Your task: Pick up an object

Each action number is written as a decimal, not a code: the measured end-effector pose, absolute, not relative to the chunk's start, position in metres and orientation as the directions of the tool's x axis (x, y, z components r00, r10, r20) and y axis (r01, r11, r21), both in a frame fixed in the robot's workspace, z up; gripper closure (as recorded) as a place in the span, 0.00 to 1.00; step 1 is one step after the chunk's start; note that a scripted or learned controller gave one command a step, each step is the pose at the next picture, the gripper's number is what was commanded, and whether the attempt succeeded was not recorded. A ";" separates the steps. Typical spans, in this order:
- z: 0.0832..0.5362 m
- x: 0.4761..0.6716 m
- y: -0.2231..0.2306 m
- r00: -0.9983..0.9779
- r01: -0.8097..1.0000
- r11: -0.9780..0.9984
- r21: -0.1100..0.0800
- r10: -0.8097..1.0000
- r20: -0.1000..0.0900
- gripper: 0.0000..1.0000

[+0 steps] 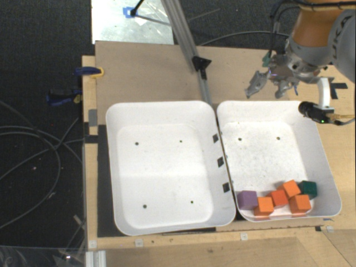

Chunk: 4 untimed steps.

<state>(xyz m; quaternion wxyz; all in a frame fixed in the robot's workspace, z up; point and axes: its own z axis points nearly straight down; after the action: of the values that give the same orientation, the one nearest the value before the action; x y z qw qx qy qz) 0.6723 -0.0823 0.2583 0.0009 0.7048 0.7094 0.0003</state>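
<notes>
Gripper [268,85] above bench (fingers spread)

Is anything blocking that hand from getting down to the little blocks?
Nothing visible. The hand hangs above the right bin's far edge; the blocks lie clustered at its near edge, with bare bin floor between.

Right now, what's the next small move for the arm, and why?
Probably carry the gripper toward the near edge of the right bin and stop above the blocks. It hangs over the bin's far rim, while the purple block, orange blocks and green block cluster at the near wall.
</notes>
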 end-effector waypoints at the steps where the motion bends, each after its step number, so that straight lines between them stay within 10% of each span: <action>1: 0.270 0.673 -0.082 -0.010 1.000 0.010 0.005 1.000 -0.002 1.00; 3: 0.295 0.643 -0.126 0.003 1.000 -0.003 0.002 1.000 -0.002 1.00; 4: 0.175 0.653 -0.128 -0.001 1.000 0.001 -0.005 1.000 0.001 1.00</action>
<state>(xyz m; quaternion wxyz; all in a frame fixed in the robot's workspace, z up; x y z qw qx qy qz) 0.6528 -0.1280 0.1748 -0.0019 0.7067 0.7075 -0.0014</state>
